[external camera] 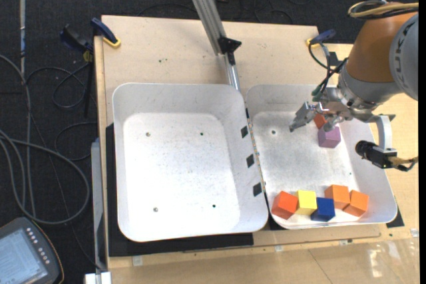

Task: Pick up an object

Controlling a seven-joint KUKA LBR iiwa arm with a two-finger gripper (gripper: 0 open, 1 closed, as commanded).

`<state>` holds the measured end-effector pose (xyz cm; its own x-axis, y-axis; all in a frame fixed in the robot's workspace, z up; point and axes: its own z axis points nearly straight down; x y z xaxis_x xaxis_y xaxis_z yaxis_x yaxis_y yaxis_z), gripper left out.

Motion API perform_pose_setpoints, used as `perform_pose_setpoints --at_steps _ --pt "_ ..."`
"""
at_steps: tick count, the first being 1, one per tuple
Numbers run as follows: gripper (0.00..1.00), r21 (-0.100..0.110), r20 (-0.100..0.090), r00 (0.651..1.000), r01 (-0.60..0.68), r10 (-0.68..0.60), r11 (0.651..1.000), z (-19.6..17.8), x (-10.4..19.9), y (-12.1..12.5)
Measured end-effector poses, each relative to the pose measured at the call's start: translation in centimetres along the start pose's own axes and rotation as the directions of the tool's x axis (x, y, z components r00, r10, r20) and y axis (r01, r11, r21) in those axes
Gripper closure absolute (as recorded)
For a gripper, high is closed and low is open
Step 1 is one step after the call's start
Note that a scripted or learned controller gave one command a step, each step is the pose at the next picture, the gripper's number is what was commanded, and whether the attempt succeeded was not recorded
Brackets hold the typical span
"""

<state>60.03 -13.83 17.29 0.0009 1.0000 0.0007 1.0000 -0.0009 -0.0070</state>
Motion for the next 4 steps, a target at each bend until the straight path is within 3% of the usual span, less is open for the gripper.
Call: perform_pose_setpoints --at_steps 1,2,4 --pt "0.00 -0.001 0.000 1.000 0.000 0.000 1.000 5.3 0.9 -0.6" --pt "1.00 -0.009 0.001 1.000 -0.001 0.001 1.000 3.9 0.8 -0.4" --pt "1.00 -0.014 0.002 1.000 0.005 -0.005 1.000 -6.2 2.4 -0.7"
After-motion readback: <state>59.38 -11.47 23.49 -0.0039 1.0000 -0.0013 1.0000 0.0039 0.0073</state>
